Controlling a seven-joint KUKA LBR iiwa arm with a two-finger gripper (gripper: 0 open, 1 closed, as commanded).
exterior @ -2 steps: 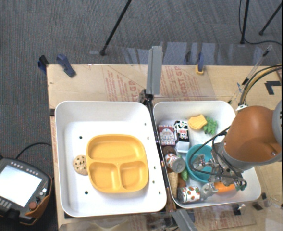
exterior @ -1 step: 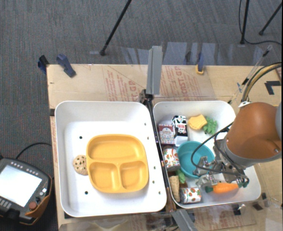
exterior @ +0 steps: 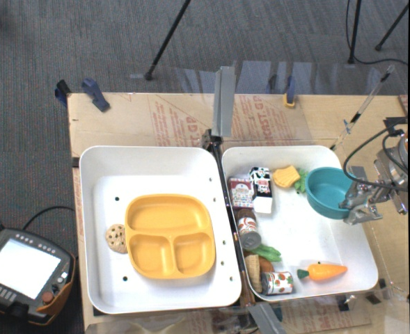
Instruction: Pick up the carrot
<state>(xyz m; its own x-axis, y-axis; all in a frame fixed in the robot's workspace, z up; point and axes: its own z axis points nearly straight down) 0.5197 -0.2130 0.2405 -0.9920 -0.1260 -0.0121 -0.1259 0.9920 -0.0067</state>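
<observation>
In the right bin, the carrot lies near the front corner, untouched. The gripper sits at the bin's right edge by a teal bowl; I cannot tell how its fingers stand. It looks like the approach step: next, move over the carrot and descend; no label is readable

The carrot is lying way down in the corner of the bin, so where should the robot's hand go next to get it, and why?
Probably move the gripper toward the near corner of the right bin, until it is above the carrot. Right now it sits by the teal bowl at the bin's right edge, apart from the carrot, which lies alone on the floor.
</observation>
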